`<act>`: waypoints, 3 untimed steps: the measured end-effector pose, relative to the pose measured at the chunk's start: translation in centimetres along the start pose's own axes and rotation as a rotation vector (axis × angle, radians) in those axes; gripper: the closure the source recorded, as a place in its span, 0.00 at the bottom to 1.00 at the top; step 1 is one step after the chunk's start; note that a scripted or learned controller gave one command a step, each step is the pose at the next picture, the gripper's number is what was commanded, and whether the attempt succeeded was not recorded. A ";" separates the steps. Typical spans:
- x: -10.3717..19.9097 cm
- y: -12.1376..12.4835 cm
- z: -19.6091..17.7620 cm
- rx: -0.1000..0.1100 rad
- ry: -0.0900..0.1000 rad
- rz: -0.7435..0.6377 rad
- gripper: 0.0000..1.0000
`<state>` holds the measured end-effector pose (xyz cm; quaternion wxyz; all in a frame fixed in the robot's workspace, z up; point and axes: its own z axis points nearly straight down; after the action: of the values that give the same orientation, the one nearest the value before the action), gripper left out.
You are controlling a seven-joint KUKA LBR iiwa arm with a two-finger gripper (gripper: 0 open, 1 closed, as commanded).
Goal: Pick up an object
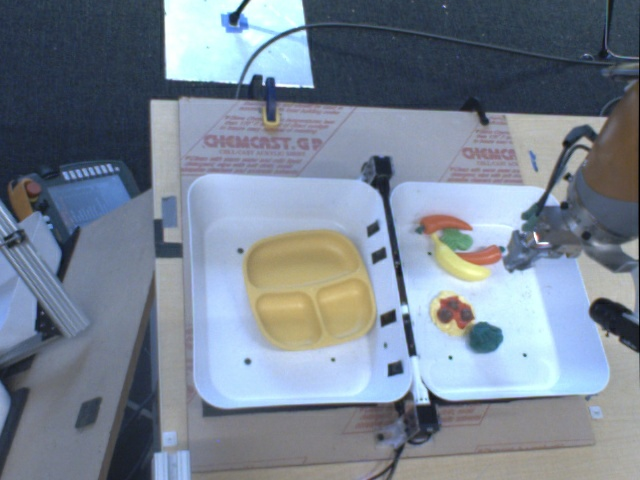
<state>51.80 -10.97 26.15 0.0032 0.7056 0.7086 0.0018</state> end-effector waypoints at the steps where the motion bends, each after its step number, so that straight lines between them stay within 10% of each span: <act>1: 4.5 2.1 0.8 0.003 0.002 -0.004 1.00; 3: 15.9 4.5 1.4 0.004 0.005 -0.006 1.00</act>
<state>56.20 4.97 24.76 0.0001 0.7034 0.7108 0.0020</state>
